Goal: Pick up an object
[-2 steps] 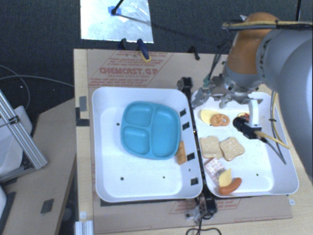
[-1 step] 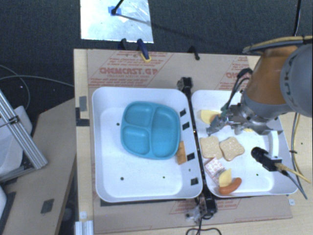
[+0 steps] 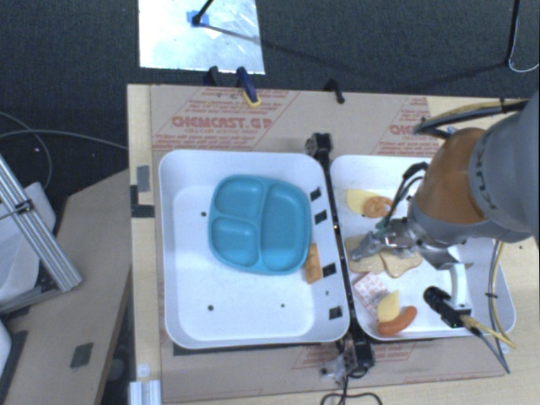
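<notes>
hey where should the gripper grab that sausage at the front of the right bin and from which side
Probably across the middle of the sausage, coming straight down. It lies flat and long, slanting up to the right, so the fingers should span its narrow width. The yellow wedge touches its upper-left side and the bin wall runs close below, leaving little room for a low sideways approach.

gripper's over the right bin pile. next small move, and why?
Probably a short straight descent. The gripper sits at the left side of the right bin, just above the tan toast-shaped piece, with nothing visibly between its fingers. The blue plate lies apart in the left bin.
</notes>
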`<action>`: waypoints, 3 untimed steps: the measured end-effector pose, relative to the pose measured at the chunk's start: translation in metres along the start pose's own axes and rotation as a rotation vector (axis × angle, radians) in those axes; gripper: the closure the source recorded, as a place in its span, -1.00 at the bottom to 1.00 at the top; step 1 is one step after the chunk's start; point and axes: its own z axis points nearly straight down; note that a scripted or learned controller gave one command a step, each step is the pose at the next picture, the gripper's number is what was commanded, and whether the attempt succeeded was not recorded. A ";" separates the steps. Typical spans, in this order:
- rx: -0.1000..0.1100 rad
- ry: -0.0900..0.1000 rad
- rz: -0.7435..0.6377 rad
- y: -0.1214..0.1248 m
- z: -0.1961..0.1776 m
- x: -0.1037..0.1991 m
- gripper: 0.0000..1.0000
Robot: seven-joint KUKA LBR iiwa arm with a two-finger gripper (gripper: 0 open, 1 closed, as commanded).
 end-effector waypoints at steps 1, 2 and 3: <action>-0.005 0.001 -0.012 0.061 -0.106 0.043 -1.00; 0.017 0.000 0.008 -0.053 -0.090 -0.031 -1.00; 0.005 0.003 -0.005 -0.047 0.001 0.002 -1.00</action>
